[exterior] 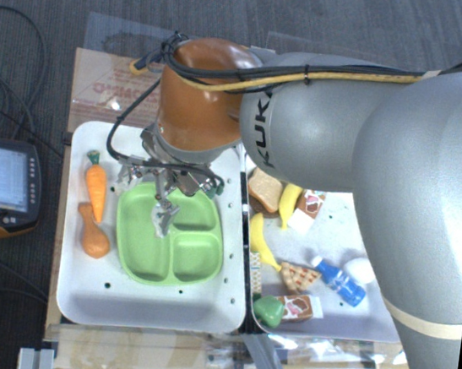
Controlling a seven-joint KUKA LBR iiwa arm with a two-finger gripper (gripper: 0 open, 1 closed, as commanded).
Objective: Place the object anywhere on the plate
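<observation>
**Desk:** Where was the gripper (164, 213) when the shutter fell?

**Photographer:** Directly over the green divided plate (195, 260) in the left bin (94, 305), above the plate's large upper compartment. Whether anything was clasped in it could not be made out from above; the metal tip was too small and glary to read.

**Desk:** And the object for the plate?

**Photographer:** None was identifiable in the claw. The nearest candidates lay left of it, just off the plate's left rim: a carrot (95, 190) with its long axis running top to bottom of the bin, and below it a tan drumstick-shaped toy (93, 233), angled the same way.

**Desk:** So the coming move?

**Photographer:** By my reading, a short shift left, jaws set across the carrot's length.
</observation>
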